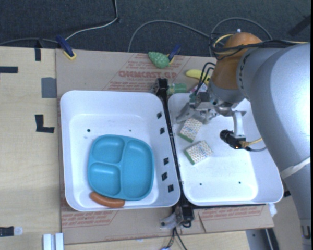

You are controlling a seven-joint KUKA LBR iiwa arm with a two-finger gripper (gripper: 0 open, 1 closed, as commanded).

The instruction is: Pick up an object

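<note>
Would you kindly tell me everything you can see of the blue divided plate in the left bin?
The blue divided plastic plate is a rounded rectangle with three compartments, two smaller on one side and one larger beside them, all bare. It lies flat, right way up, on the floor of the left white bin, toward the near edge. An orange sausage-shaped toy lies against its near rim. Its surface looks smooth and matte.

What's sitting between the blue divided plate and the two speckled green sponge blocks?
In the camera view, bare white bin floor and the black divider separate the plate from the blocks.
</note>
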